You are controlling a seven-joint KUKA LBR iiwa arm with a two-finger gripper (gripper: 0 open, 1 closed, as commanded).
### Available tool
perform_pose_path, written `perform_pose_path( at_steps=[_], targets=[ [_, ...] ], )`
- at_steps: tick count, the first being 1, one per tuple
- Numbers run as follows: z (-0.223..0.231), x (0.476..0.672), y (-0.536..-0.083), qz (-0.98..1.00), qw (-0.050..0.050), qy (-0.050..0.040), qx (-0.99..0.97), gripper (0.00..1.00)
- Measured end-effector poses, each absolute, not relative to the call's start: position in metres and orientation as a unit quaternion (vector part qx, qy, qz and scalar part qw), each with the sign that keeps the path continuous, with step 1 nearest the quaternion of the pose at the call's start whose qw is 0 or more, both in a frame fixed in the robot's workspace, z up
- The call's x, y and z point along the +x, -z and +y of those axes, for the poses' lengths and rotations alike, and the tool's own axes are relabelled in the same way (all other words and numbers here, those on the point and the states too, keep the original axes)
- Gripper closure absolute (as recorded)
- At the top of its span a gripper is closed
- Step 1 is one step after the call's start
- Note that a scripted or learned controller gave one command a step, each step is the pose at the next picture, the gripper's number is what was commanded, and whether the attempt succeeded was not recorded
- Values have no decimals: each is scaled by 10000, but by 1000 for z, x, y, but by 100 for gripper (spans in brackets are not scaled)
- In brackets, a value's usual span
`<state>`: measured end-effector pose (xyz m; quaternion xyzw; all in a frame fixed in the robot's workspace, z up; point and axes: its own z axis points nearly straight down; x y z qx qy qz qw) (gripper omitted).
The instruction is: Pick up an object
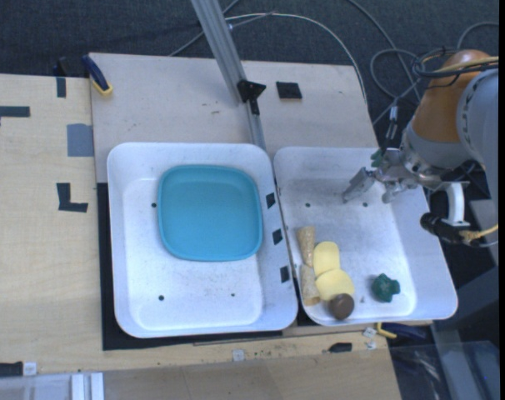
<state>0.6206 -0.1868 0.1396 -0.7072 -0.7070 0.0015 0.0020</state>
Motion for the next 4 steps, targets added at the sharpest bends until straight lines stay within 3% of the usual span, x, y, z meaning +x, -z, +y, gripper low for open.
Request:
perform_pose_path(
  at_steps=[1, 2, 4],
  targets=[
    [-186, 620, -87, -7074, 12, -11, -7069, 0],
    [-186, 621, -100, -7075, 0, -4, -7067, 100],
    [-179, 628, -204, -7073, -18, 12, -7069, 100]
  ],
)
